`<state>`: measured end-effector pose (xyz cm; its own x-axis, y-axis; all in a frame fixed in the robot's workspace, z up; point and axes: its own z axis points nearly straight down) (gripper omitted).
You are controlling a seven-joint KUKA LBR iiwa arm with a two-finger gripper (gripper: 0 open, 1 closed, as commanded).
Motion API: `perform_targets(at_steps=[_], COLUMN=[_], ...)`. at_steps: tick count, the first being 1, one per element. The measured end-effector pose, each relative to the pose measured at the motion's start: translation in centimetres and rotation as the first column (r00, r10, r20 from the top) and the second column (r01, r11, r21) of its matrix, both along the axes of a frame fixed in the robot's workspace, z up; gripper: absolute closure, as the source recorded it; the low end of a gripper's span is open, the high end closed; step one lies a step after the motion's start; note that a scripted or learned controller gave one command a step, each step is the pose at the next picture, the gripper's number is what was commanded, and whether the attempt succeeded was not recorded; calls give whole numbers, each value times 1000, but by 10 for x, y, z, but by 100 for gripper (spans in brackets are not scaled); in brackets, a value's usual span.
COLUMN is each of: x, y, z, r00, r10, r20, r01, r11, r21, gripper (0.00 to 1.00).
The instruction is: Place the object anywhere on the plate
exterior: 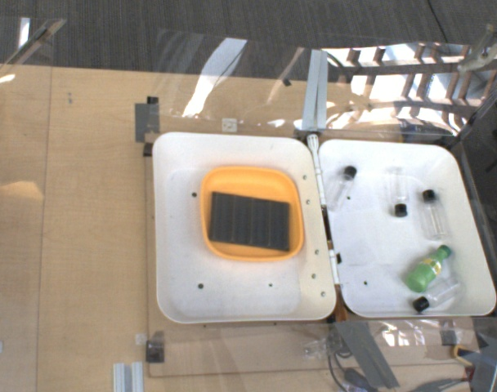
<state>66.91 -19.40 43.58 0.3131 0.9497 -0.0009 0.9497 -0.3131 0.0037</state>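
Note:
An orange plate [252,178] sits in the middle of the left white bin [179,284]. A dark grey ribbed rectangular object [250,221] lies flat on the plate, covering most of its floor. In the right white bin [371,284] lie a green bottle [427,271] at the lower right and several clear plastic bottles with black caps, among them one near the bin's upper left [341,184], one near its middle [398,196] and one further right [432,212].
A metal divider post [314,88] rises behind the seam between the two bins. Another clear bottle with a black cap [435,297] lies by the right bin's front edge. Wooden bench surface [69,219] stretches to the left of the bins.

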Motion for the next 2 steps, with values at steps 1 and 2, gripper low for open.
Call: perform_targets(at_steps=[1,2], x=[0,0], y=[-3,-8], z=[-1,-1], r00=[960,940], r10=[279,340], r20=[-2,-1], r01=[-279,-340], r11=[960,940], r21=[1,-1], gripper=[0,0])
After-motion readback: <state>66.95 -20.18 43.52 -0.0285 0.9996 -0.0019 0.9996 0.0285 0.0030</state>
